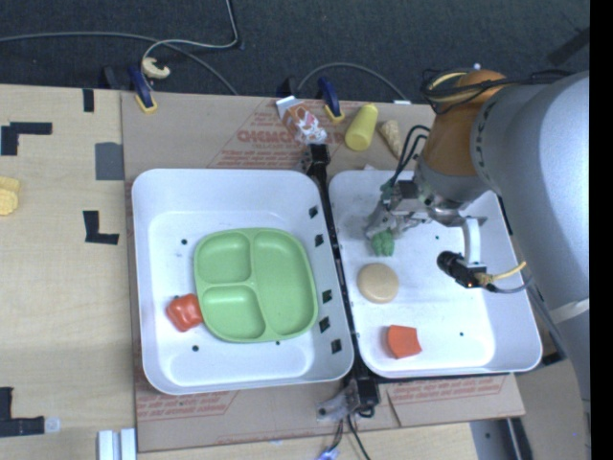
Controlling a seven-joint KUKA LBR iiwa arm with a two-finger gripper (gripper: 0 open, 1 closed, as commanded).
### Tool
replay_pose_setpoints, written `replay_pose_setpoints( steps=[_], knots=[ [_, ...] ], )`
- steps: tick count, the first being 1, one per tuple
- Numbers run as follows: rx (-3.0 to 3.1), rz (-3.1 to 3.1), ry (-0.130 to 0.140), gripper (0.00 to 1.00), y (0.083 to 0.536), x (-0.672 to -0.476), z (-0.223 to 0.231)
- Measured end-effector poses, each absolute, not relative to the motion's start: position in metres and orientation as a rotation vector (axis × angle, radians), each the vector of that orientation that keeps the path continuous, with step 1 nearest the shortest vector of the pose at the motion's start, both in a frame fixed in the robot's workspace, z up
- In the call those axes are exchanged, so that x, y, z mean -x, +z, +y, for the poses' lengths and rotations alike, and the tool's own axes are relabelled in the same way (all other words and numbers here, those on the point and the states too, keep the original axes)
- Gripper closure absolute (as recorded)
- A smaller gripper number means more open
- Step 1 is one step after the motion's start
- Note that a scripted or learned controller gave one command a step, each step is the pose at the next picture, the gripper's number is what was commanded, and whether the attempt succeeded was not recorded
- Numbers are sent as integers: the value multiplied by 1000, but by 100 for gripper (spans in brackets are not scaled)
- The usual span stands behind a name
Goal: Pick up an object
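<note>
Scene: a grey arm with an orange band reaches from the right over the right-hand shallow white bin [498,348], its two-finger gripper [385,226] low in the bin's upper left part.
Target, as judged: a small green lumpy object [384,245], lying on the bin floor directly under the fingertips and seemingly touching them.
Jaws: whether they stand apart or together cannot be told; the dark metal tips merge with the green piece at this slant.
Grip: nothing is plainly seen clamped between the fingers, so no hold can be claimed.
Doing it well: the fingers should straddle the green piece squarely, sink near the floor before closing, then rise straight up, since a soft, uneven shape may slip from a shallow pinch.
Neighbours: a round tan disc-shaped object [378,283] sits just below the green piece, near but apart; an orange-red block [403,341] lies further down, well apart.
Other bin: a green divided plastic plate [256,284] fills the left-hand white bin [158,199], an orange-red piece [184,311] touching its lower left edge.
</note>
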State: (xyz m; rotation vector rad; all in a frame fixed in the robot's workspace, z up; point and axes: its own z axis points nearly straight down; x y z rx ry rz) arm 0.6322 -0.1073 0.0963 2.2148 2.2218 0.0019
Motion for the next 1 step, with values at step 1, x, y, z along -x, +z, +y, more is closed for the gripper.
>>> replay_pose_setpoints(
  steps=[1],
  knots=[
    [-2219, 2225, 1, 100, 184, -600, -26]
  ],
)
